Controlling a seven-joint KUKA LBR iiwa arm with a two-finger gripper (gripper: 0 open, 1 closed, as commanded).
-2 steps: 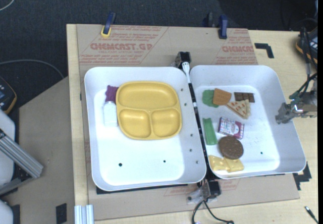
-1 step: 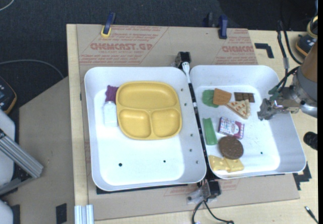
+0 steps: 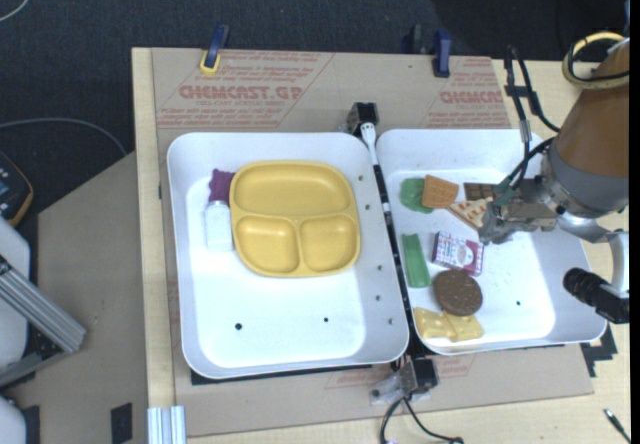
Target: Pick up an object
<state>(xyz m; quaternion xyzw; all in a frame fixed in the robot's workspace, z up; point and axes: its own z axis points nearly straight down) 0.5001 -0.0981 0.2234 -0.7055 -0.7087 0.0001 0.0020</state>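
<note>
- We saw the arm (image 3: pixel 598 147) come in from the right, grey w/ orange band, hanging over the right bin (image 3: pixel 520 317).
- Tool (image 3: pixel 497 224) sat low over the bin's upper middle, just above a pink-and-white packet (image 3: pixel 456 252). Couldn't tell if it was spread or pressed together; dark metal, too small to read. We saw nothing clearly pinched in it.
- Right bin contents, as we caught them: green round piece (image 3: pixel 413 194) top left, tan cracker-like square (image 3: pixel 439 192) touching it on the right, a pizza-slice-like toy (image 3: pixel 470 209) running under the tool.
- Below those: green long piece (image 3: pixel 415 260) along the bin's left wall, packet just beside it, brown round disc (image 3: pixel 459 292) below the packet, yellow lumpy thing (image 3: pixel 447 326) at the bottom left corner, touching the disc's lower edge.
- Left bin (image 3: pixel 270 332): big yellow divided tray (image 3: pixel 295 216) in the upper half, 3 compartments facing up.
- White bottle (image 3: pixel 217 226) w/ a purple bit (image 3: pixel 221 184) above it lay just left of the tray, touching its edge.
- Both bins sat side by side on the surface (image 3: pixel 300 92), cardboard-brown w/ red print, clips at the far edge.
</note>
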